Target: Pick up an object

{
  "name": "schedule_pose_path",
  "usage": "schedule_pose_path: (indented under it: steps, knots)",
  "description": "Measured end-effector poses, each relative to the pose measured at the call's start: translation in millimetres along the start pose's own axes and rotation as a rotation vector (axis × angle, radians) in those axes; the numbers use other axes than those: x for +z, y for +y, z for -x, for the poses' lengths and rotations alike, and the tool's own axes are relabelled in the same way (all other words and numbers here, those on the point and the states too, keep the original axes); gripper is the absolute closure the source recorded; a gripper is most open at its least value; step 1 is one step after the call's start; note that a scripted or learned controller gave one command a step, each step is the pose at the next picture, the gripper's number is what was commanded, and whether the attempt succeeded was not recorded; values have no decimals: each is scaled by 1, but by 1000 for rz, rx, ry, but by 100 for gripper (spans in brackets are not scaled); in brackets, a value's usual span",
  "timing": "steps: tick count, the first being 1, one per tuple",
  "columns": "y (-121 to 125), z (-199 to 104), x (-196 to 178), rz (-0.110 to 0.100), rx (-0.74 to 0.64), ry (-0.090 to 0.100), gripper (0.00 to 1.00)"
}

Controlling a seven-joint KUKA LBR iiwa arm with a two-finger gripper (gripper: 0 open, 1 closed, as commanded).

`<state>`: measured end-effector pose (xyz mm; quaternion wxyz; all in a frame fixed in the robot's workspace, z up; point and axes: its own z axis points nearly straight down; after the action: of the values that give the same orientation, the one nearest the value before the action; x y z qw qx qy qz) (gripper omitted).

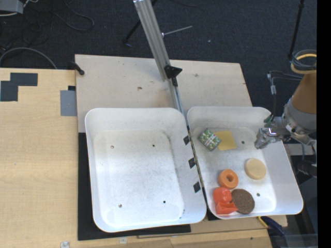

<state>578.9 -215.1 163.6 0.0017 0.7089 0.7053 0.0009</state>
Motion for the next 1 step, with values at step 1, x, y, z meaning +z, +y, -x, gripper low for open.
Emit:
schedule_pose_path:
  steps: [1]
  knots:
    - [1,1,-52,0,-6,0,100]
